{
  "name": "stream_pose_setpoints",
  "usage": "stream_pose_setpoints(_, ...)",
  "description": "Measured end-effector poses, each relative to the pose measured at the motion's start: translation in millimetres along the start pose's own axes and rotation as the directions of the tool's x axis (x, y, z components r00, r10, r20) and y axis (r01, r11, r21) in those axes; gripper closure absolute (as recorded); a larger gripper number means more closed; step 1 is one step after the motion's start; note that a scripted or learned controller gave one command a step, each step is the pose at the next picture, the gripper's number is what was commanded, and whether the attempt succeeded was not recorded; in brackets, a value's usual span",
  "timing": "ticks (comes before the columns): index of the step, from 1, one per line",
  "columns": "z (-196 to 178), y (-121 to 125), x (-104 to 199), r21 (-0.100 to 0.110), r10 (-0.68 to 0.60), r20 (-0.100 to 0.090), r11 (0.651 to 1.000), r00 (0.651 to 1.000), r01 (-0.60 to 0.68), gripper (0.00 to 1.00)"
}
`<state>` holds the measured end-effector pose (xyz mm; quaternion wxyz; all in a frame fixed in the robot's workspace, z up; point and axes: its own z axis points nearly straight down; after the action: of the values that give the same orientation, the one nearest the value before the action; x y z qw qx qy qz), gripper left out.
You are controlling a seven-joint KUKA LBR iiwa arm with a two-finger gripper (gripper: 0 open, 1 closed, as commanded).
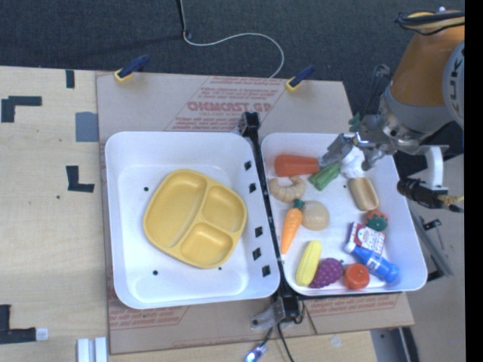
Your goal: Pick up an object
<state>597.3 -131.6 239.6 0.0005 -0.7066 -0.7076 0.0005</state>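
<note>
The end effector [346,151] is seen low over the right bin [411,225], beside a green vegetable [326,176]. Whether anything is pinched cannot be told; the view is blurred there. No object appears lifted, so the pickup is judged unfinished.

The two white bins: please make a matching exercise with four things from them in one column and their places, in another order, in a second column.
Things:
1. yellow divided plate
2. carrot
3. corn cob
4. blue bottle

Places:
A. right bin, near corner farthest from the divider
B. left bin
C. right bin, beside the purple grapes
D. right bin, close along the divider

Pairs: 1-B, 2-D, 3-C, 4-A
</note>
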Motion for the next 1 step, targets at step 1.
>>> stream_pose_setpoints(1,-18.2,-55.3,78.4,0.003,-0.006,-0.003,1.000,1.000,0.006,0.00)
